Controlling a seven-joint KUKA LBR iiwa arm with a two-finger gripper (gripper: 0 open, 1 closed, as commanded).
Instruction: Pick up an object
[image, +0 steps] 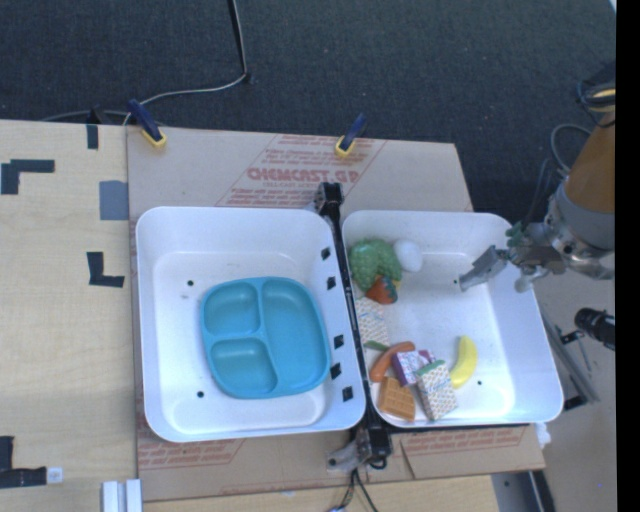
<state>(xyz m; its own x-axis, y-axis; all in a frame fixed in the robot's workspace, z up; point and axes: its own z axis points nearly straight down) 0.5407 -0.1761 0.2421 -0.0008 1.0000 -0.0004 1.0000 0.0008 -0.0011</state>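
You are looking at a bench with two white bins sitting side by side on a cardboard sheet (300, 170). The left bin (160, 300) is carrying a blue divided tray (265, 335) at its centre. The right bin (520, 350) is holding the candidate objects: a green leafy vegetable toy (373, 260) and a white ball (409, 256) are lying at its far left corner, and a small red piece (382, 291) is touching the green toy. A yellow banana (463, 360), a carrot (388, 358), a patterned carton (434, 390) and an orange waffle block (396, 399) are crowding its near edge. The gripper (490, 268) is hanging over the right bin's right edge, its fingers spread and grasping nothing.
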